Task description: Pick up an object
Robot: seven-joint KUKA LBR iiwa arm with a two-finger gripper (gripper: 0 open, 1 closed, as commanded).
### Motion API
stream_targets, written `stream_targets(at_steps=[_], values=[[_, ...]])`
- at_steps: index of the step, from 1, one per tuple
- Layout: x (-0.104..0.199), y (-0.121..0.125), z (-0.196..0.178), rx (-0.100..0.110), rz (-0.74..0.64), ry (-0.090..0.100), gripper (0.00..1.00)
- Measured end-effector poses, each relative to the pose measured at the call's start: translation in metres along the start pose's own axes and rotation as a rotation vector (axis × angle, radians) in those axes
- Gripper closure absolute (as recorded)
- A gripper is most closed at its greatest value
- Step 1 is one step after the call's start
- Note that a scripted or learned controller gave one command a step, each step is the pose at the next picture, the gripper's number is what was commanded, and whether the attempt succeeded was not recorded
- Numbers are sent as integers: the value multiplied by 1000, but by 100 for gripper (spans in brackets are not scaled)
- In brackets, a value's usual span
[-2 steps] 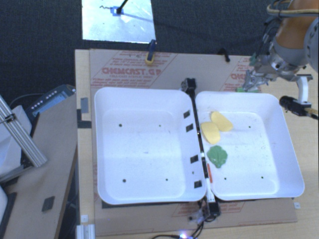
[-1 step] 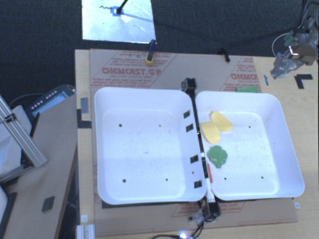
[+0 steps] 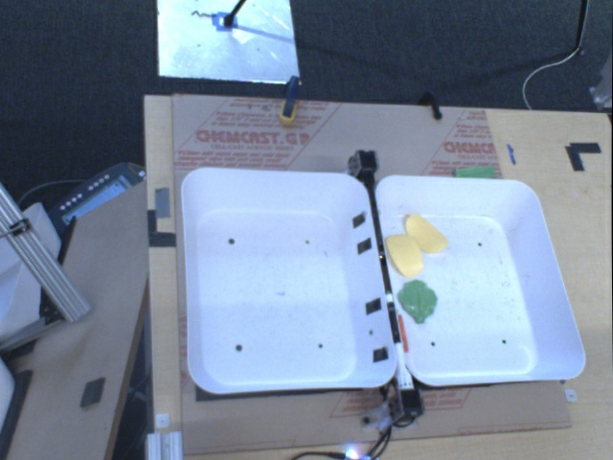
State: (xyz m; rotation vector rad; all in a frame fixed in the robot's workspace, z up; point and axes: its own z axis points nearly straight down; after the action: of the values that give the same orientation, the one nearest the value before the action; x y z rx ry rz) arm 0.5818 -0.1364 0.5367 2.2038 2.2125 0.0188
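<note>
Two yellow oval pieces lie in the right bin (image 3: pixel 536 257) near its left wall: one (image 3: pixel 425 234) further back, the other (image 3: pixel 404 255) just in front of it and touching it. A green leaf-shaped piece (image 3: pixel 418 301) lies a little nearer the front, close to the divider between the bins.
The left bin (image 3: pixel 220 257) sits beside the right one, joined by a black clipped strip (image 3: pixel 378 266). A thin orange item (image 3: pixel 403 333) lies along the divider in front of the green piece. A silver plate (image 3: pixel 226 27) lies behind the bench.
</note>
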Motion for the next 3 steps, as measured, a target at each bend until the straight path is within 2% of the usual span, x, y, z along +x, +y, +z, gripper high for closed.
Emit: stream_targets(at_steps=[1, 2, 3], values=[[43, -77, 127, 34, -1, 9, 100], [57, -96, -9, 5, -3, 4, 100], [110, -98, 121, 31, -5, 6, 100]])
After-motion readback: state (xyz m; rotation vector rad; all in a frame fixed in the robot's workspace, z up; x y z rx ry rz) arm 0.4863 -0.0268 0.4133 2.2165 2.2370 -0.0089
